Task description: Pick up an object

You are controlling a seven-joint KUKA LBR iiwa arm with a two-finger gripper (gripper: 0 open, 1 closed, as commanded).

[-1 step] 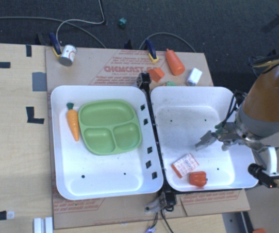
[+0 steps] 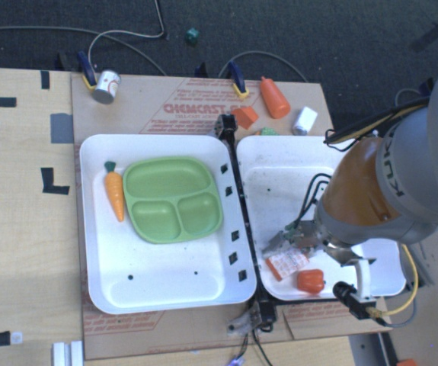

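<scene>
Behind the bins, on the cardboard [image 2: 196,105], lie an orange bottle [image 2: 274,97], a small orange block [image 2: 246,117], a white cube [image 2: 305,120] and, further left, a small can [image 2: 107,85]; two blue clamps [image 2: 87,71] pin the cardboard's far edge, and cables [image 2: 158,10] loop over the dark floor beyond. None of these lies inside the bins. The arm [image 2: 378,181] comes in from the right and covers much of the right bin [image 2: 279,158], its bulky wrist hiding the bin's middle and right part. The gripper [image 2: 286,239] hangs low over that bin's near left area, just above a red-and-white packet [image 2: 287,264]; whether its fingers are apart or together cannot be told, and nothing is seen between them. Just beside the packet, toward the near rim, lies a red tomato-like piece [image 2: 311,281]. The left bin [image 2: 97,227] holds a green divided plate [image 2: 174,199] lying flat in the middle, with a toy carrot [image 2: 114,191] just beside the plate's left edge, leafy end pointing away.
</scene>
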